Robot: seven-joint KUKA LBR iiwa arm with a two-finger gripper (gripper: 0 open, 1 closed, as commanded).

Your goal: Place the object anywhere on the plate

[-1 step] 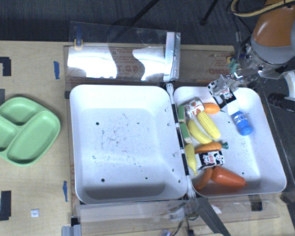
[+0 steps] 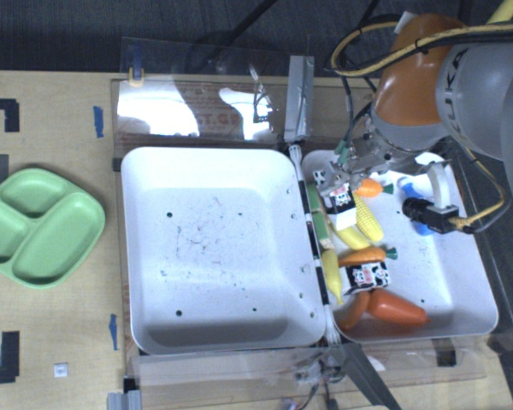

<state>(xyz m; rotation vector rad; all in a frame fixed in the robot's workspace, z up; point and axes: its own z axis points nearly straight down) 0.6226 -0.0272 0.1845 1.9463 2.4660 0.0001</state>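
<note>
The green plate (image 2: 39,226), split into compartments, lies on the bench far left of both bins. My gripper (image 2: 349,166) hangs low over the back left corner of the right bin (image 2: 462,297), just above a pile of toy food. Right under it sit a small orange piece (image 2: 368,189) and a black-and-white spotted carton (image 2: 338,199). A yellow corn cob (image 2: 368,219) and a banana (image 2: 350,236) lie just in front of those. The wrist hides what is directly beneath the gripper.
Along the right bin's left wall lie a green stick (image 2: 318,219), a second banana (image 2: 331,273), a carrot (image 2: 364,254), another spotted carton (image 2: 368,275) and a red-orange vegetable (image 2: 395,308). The left bin (image 2: 154,178) lies between the pile and the plate.
</note>
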